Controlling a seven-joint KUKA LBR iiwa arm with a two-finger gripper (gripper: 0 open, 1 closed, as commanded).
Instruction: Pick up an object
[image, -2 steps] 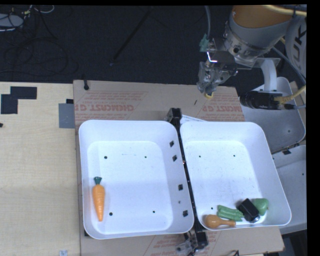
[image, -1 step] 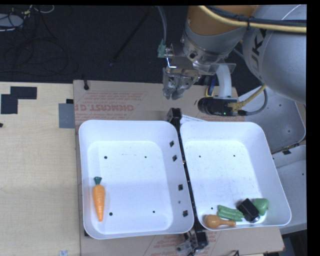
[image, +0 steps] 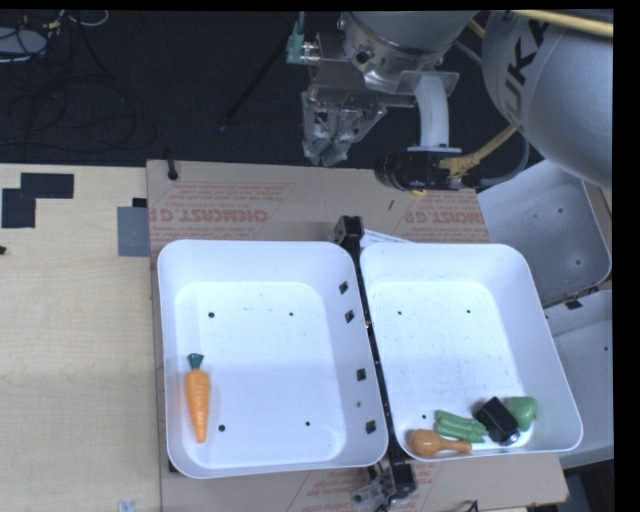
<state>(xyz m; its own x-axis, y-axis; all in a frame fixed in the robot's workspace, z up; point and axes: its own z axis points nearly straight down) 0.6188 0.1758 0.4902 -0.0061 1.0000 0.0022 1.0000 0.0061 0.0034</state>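
Two shallow white bins side by side on a sheet of brown cardboard (image: 250, 205) printed with red lettering, seen from above at a slant. Left bin (image: 255, 262) holding one toy carrot (image: 197, 399), orange with a dark green top, lying near the bin's left wall toward the front, tip pointing to the front edge. Right bin (image: 450, 265) holding a small cluster in its front right corner: a tan pear-shaped toy (image: 437, 443) at the front, a green pod-like piece (image: 459, 426) just behind it, a black block (image: 497, 419) touching the pod's right end, and a paler green piece (image: 522, 408) partly behind the block. Black clips along the seam between the bins. Gripper (image: 333, 148) well above and behind the bins, over the dark background at the top centre, hanging from the grey arm (image: 555, 75) reaching in from the right. Fingers close together, tips nearly meeting, nothing between them. Gripper well apart from every toy. Pale wooden bench (image: 70, 330) to the left, marked with dark squares.
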